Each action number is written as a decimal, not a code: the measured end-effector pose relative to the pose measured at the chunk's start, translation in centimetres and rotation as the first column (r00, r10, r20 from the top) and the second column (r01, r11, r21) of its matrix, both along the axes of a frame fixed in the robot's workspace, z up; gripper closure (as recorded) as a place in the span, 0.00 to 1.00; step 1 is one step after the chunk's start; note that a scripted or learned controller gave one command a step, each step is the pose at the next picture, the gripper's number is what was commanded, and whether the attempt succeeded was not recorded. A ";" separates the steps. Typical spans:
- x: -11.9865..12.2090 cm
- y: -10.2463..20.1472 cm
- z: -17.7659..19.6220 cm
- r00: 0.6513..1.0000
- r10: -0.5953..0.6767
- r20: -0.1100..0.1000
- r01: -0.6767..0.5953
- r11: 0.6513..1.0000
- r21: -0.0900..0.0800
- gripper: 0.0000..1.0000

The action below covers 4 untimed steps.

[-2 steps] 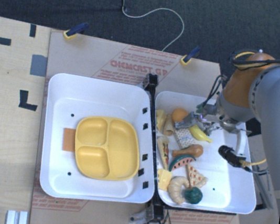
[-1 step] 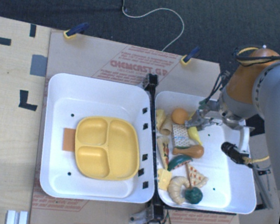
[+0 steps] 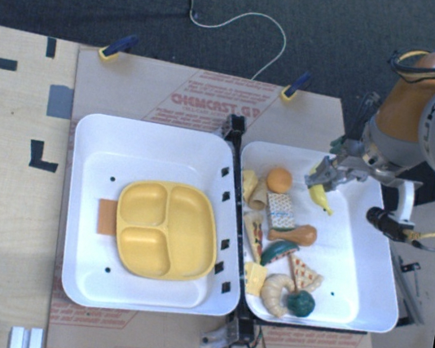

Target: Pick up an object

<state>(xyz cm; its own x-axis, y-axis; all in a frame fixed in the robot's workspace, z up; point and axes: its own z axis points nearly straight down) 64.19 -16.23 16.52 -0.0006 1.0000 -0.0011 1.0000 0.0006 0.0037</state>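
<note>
Camera view: my gripper [image 3: 321,181] sits low in the right bin [image 3: 367,268], far side, fingers closed on a banana [image 3: 322,198] just right of the orange [image 3: 279,179]. Yellow tray [image 3: 167,229] in left bin [image 3: 91,189].

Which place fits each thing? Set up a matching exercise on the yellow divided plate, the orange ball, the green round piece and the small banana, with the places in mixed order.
Things:
1. yellow divided plate
2. orange ball
3. green round piece
4. small banana

Places:
A. near front edge of the right bin
B. just below the hand, right bin
C. middle of the left bin
D. upper part of right bin, left of the banana

Pairs: 1-C, 2-D, 3-A, 4-B
</note>
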 end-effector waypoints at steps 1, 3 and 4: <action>0.1 0.0 5.3 1.000 0.001 0.001 -0.001 1.000 0.000 1.00; -4.9 8.8 6.7 1.000 0.004 -0.007 -0.004 1.000 0.003 1.00; -6.2 13.6 5.6 1.000 0.005 -0.008 -0.005 1.000 0.003 1.00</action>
<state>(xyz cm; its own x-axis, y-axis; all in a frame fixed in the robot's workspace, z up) 57.96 -2.61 22.12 -0.0057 1.0000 0.0014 1.0000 0.0057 -0.0044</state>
